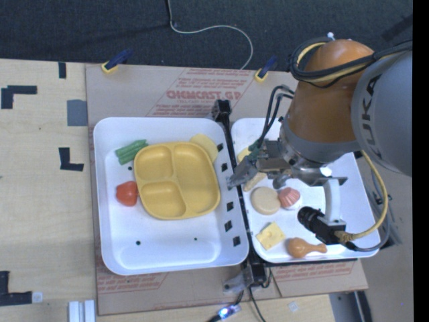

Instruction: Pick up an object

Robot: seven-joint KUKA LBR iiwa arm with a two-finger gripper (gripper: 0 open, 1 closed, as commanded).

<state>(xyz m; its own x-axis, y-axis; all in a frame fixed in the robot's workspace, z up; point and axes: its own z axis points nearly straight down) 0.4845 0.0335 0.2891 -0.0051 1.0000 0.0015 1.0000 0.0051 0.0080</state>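
**A:** What is lying nearest the camera in the right bin [367,200]?

**B:** An orange drumstick-shaped toy [305,248] is sitting at the near edge, with a yellow cheese wedge [270,235] just to its left. A black part of the arm's tooling is hanging just above the drumstick, and a yellow cable is looping along the bin's near right corner.

**A:** And a little farther in?

**B:** A pale round biscuit [265,200] is lying in the middle of that bin, and a pink shell-like piece [289,196] is resting right beside it on the right.

**A:** Where is the gripper [245,174] sitting?

**B:** It is hovering over the left part of the right bin, just beyond the biscuit, close to the wall between the two bins. Its grey fingers are pointing left and standing apart, with nothing between them. A small yellow piece [244,154] is peeking out just beyond it.

**A:** What is the left bin [161,250] holding?

**B:** A yellow divided plate [177,178] is taking up its middle. A red tomato [127,193] is sitting against the plate's left edge, a green bean [131,150] is lying at its far left, and a pale yellow object [204,144] is showing behind its far right corner.

**A:** And at the far side?

**B:** The grey arm with its orange band [332,89] is rising over the right bin.
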